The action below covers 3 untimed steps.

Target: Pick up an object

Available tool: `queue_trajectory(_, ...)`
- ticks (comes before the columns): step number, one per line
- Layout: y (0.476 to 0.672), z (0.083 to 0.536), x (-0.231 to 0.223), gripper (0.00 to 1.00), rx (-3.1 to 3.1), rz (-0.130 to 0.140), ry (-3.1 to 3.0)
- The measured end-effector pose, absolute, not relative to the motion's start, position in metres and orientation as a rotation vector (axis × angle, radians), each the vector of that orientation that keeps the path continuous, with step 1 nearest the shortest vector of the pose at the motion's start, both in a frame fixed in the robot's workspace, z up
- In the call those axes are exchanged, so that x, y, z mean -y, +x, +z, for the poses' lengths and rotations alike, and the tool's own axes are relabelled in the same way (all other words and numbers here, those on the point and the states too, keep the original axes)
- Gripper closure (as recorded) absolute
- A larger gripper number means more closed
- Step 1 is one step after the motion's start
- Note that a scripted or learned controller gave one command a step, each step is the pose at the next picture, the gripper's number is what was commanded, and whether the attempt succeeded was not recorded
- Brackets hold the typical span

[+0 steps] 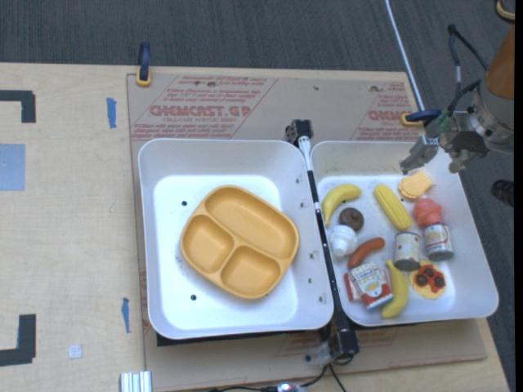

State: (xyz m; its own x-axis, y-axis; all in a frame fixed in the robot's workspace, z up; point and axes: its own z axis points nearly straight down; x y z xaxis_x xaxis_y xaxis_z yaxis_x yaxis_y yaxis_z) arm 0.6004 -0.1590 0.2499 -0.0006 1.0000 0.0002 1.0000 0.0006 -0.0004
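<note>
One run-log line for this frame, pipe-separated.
phase: approach | gripper: open, above right bin far edge, holding nothing | nearest item: orange slice | left bin: yellow divided plate

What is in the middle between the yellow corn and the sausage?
From the camera above, the brown chocolate donut lies between the corn and the sausage, with the white ball just beside it.
</note>
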Motion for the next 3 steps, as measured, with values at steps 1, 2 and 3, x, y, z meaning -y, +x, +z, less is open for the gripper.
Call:
queue_trajectory(1, 0.601, 0.093, 0.128, 0.0, 2.222, 0.0, -2.22)
queue_trajectory(2, 0.602, 0.103, 0.129, 1.0, 2.223, -0.003, -2.224)
queue_trajectory(3, 0.551, 0.185, 0.064, 1.0, 2.222, 0.0, -2.218)
